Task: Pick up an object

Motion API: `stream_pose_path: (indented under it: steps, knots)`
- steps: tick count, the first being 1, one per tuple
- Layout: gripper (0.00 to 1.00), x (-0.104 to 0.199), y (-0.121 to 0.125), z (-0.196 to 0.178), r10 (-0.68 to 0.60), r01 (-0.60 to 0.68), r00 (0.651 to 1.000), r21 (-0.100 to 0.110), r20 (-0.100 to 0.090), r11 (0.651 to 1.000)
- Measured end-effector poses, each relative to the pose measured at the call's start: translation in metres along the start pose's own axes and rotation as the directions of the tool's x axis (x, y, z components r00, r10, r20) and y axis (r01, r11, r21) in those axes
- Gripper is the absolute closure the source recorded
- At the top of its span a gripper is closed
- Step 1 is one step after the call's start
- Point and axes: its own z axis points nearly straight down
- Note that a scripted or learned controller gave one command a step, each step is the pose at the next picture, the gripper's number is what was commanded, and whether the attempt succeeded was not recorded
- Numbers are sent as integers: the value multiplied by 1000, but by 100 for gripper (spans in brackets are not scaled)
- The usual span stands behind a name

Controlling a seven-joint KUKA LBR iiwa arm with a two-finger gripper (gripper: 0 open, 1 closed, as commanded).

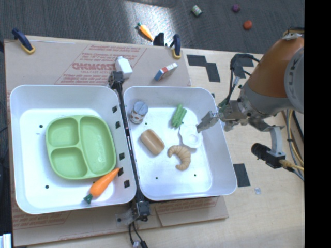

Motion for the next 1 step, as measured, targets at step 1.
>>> stream_pose_path:
  steps: [1]
  knots:
    - [0, -1, 32, 134, -3, 3, 1000, -1, 0, 1000]
